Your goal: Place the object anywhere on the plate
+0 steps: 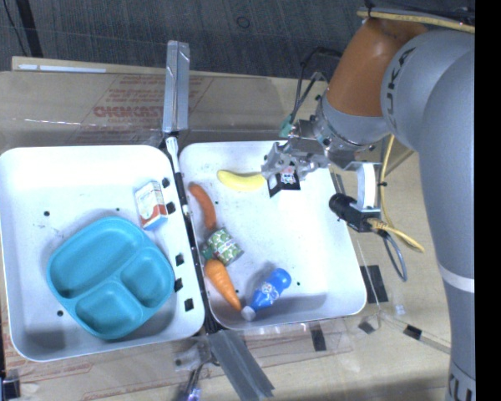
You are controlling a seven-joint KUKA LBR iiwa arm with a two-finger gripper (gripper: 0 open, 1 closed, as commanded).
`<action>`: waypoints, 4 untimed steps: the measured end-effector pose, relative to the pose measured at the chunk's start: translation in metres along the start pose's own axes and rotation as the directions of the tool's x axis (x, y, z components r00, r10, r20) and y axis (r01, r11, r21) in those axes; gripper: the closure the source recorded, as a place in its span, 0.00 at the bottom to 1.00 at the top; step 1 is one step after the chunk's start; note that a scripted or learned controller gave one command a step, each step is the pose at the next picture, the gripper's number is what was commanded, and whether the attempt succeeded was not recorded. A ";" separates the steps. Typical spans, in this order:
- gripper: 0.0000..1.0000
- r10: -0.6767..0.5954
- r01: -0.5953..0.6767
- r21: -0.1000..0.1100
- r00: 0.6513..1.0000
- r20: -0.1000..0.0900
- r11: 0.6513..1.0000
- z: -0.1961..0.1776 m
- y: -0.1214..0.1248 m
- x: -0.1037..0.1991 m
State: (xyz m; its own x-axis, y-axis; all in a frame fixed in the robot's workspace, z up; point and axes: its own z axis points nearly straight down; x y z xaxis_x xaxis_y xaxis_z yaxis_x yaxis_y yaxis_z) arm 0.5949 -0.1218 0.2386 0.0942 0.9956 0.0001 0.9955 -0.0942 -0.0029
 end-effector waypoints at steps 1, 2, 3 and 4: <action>1.00 -0.042 0.042 0.000 0.999 0.000 0.999 -0.038 -0.096 0.040; 1.00 -0.018 0.018 0.004 1.000 0.001 1.000 0.019 -0.130 0.107; 1.00 -0.065 0.065 0.005 0.998 0.001 0.998 0.049 -0.133 0.176; 0.00 -0.063 0.063 0.004 0.998 0.001 0.998 0.049 -0.132 0.175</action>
